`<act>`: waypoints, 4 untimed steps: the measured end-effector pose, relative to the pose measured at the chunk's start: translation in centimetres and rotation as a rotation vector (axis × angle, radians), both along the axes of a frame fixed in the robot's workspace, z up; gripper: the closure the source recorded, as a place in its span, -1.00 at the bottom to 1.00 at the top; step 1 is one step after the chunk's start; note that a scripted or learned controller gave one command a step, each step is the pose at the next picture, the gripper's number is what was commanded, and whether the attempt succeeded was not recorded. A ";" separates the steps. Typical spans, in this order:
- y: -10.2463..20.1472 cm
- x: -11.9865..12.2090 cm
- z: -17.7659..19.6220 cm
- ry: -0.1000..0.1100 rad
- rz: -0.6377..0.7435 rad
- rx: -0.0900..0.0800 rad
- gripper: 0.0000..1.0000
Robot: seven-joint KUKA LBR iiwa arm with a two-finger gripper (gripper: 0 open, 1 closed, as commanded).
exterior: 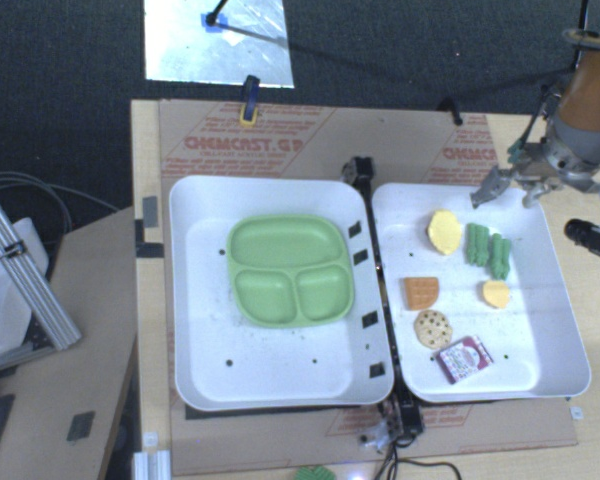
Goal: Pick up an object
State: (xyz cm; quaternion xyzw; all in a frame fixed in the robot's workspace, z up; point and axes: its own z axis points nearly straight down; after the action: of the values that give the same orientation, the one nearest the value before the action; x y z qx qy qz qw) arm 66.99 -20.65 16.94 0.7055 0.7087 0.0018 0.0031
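Note:
My gripper [507, 192] hangs over the back right corner of the right bin [555, 298], its two fingers spread apart with nothing between them. Below and left of it in that bin lie a yellow lemon-shaped piece [444, 232], a bunch of green beans [488, 249], a small yellow piece [496, 294], an orange cracker [421, 292], a chocolate chip cookie [432, 328] and a dark red packet [465, 358]. The nearest items, the lemon piece and the beans, lie apart from the fingers.
The left bin [195, 268] holds a green divided plate [290, 271]. A black hinge strip [370, 268] runs between the bins. A yellow and blue clamp [249, 102] sits at the back edge of the bench. A metal frame [20, 268] stands at far left.

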 end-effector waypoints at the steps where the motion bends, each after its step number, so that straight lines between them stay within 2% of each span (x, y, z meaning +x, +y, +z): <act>1: 0.0 -0.1 -0.5 0.004 0.000 0.000 -1.00; 2: 9.1 -2.8 -8.9 0.012 0.005 0.006 -1.00; 3: 8.7 0.1 -8.4 0.001 0.001 0.002 -1.00; 4: 8.7 0.1 -7.2 0.000 0.002 0.002 1.00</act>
State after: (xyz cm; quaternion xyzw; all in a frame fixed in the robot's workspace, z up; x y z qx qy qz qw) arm 67.05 -11.98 9.69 0.7047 0.7095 0.0027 0.0025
